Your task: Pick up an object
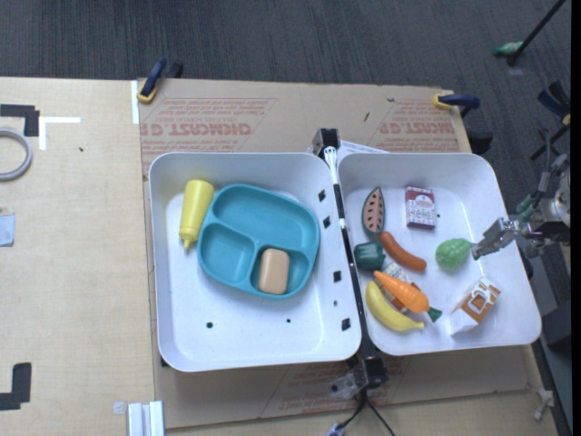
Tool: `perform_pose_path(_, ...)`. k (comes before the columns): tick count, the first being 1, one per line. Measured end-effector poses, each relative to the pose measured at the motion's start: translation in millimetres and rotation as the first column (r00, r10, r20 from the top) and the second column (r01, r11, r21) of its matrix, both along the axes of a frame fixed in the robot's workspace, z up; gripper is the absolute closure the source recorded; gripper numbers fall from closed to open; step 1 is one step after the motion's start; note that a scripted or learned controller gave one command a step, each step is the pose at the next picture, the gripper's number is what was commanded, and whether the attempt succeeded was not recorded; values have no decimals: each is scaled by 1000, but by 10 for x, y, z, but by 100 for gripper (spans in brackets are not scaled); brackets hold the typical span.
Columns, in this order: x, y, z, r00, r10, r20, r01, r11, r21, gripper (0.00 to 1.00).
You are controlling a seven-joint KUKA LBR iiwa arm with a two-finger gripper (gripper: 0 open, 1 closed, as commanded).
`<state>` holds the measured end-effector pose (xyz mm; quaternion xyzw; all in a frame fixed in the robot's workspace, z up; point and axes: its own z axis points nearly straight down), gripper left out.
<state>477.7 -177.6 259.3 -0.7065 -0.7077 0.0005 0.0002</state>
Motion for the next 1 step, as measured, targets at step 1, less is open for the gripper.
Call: perform_pose_path(1,166,514,-1368,992,-124,-1,124,992,1,0)
